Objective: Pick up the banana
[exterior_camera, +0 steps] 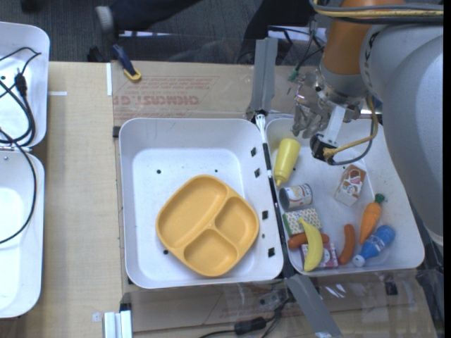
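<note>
The arm (394, 48) is cut off by the top and right edges; its bulk hides the right bin's (402, 259) far corner; the banana (311, 243) overlaps a hot dog (299, 240) and a packet (303, 222) whose print is too small to read.

Plate (208, 225) in left bin (141, 160); banana (311, 244) at right bin's (402, 210) near-left corner, beside sausage (347, 243)

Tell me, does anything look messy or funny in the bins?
A bit messy: the banana lies on top of a hot dog and a snack packet, and the can is tipped over.
</note>
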### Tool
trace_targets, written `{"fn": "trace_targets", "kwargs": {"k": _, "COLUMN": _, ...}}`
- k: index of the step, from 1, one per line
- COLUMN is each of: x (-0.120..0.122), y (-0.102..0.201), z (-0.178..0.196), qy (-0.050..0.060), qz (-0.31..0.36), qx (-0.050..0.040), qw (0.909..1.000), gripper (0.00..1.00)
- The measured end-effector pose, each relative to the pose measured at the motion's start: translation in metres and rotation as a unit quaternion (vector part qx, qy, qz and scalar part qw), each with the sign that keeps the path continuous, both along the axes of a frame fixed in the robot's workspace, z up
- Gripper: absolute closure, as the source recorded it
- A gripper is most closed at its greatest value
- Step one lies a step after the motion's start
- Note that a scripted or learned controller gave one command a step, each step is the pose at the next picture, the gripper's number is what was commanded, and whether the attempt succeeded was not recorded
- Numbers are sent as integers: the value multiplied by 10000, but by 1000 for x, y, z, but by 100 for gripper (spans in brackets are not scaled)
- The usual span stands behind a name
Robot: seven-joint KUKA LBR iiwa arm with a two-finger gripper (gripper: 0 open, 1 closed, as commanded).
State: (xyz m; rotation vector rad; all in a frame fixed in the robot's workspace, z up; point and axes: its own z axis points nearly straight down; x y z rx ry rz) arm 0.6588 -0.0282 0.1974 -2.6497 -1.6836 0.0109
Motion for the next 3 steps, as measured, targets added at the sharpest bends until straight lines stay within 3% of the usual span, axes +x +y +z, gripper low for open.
{"fn": "trace_targets", "kwargs": {"k": 1, "x": 0, "y": -1, "z": 0, "qy": 5, "qz": -1, "qx": -3, "qw": 10000, "gripper": 0}}
{"fn": "trace_targets", "kwargs": {"k": 2, "x": -69, "y": 61, "z": -9, "qy": 6, "qz": -464, "qx": -11, "qw": 9989, "gripper": 0}}
{"fn": "trace_targets", "kwargs": {"k": 3, "x": -160, "y": 63, "z": -10, "qy": 16, "qz": -881, "qx": -9, "qw": 9961, "gripper": 0}}
